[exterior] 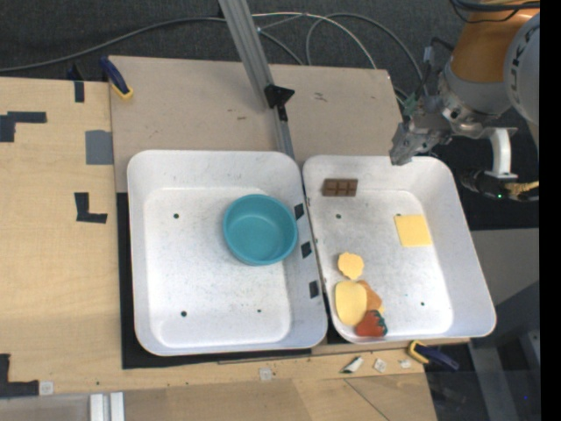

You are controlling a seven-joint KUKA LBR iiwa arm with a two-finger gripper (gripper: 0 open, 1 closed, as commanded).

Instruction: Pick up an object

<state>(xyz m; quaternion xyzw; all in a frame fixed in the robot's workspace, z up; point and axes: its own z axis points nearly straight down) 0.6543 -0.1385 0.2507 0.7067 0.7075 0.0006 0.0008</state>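
Observation:
My gripper (405, 148) hangs over the far right corner of the right bin (456, 191), with nothing seen in it. In that bin lie a brown chocolate bar (340, 187) near the far rim, a yellow square slice (412, 230) toward the right, and a cluster at the near left: a small yellow piece (351, 264), a larger yellow piece (351, 302), an orange piece (373, 300) and a red strawberry-like piece (372, 324). A teal bowl (259, 228) sits in the left bin (158, 235).
A slanted metal pole (254, 51) rises behind the bins. Cables (351, 33) run over the board at the back. Yellow-and-blue clamps (117, 77) hold the board's corners. Small bits lie on the bench edge below the right bin.

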